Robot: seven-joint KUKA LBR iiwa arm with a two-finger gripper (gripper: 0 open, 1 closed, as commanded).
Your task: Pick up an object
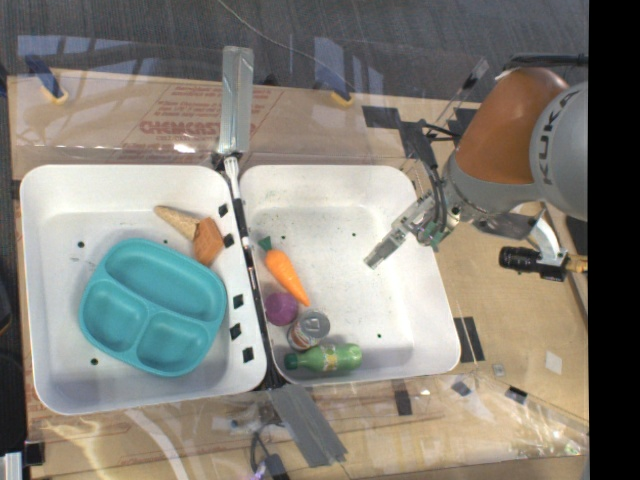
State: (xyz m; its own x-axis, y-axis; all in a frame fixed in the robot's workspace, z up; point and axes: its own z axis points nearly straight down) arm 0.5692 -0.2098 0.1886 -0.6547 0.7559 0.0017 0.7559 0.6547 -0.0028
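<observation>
The gripper (385, 251) hangs over the right bin (400, 313), carrying nothing; how wide it stands I cannot tell. Approach stage, likely: the toy carrot (284, 273) lies left, so next move left and descend.

Bench (500, 298) – tan top, two white bins (60, 368) side by side, tape strips (310, 423).
</observation>
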